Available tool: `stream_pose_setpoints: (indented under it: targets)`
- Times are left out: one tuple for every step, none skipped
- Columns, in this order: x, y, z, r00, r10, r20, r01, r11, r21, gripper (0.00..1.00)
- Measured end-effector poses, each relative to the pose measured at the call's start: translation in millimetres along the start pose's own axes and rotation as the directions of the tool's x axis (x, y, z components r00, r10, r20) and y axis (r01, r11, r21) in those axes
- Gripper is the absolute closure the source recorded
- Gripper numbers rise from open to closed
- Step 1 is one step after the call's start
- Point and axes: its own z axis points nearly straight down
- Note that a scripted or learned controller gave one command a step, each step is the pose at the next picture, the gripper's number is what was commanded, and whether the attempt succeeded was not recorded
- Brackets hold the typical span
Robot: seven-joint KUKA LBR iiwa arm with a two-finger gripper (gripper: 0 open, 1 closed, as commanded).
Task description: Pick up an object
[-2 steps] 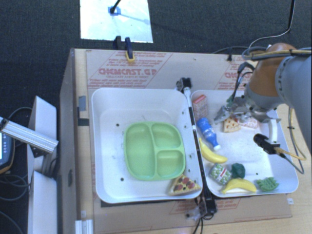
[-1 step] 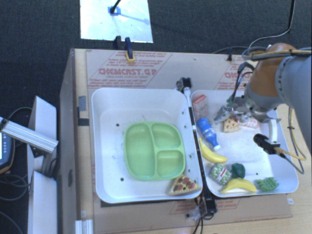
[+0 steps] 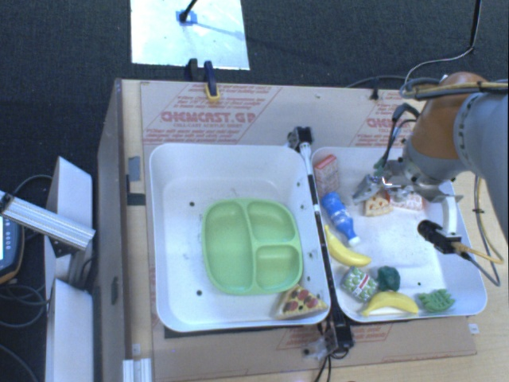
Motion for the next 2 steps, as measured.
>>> stream_pose_setpoints:
  targets:
    - [-60.9, 24.8, -39.1, 1.000, 0.003, 0.000, -0.003, 1.000, 0.010, 0.00]
    - [-5.5, 16.1, -30.8, 1.000, 0.000, -0.003, 0.000, 1.000, 0.013, 0.00]
